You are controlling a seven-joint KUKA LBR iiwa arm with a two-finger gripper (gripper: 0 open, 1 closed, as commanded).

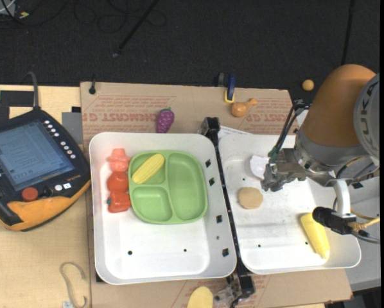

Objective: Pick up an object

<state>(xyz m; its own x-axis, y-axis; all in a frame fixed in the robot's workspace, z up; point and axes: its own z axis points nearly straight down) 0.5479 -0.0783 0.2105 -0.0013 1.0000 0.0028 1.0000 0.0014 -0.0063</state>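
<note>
**Round tan ball waits beside the tool in the right bin**

Round tan ball (250, 197) lies on the floor of the right bin (288, 258), near its left wall and apart from the other things there. The tool (272, 179) hangs just above and to the right of it, at the end of the grey arm (336, 127) with its orange band; whether the tool is open or closed cannot be told, and nothing can be made out in it. Just behind the tool a crumpled white scrap (259, 165) rests on the bin floor. A yellow banana (315, 234) lies near the right bin's front right corner, well apart from the ball.

The left bin (153, 255) holds a green divided plate (169, 188) with a yellow corn cob (146, 167) lying in its upper left compartment. A red and pink toy (117, 181) stands touching the plate's left edge.

On the cardboard behind the bins sit a purple bunch of grapes (165, 119) and an orange pear-shaped toy (241, 107). A handheld control pad (31, 162) with a screen rests on the surface to the left. A yellow lemon (200, 297) sits at the front edge, below the bins.
</note>
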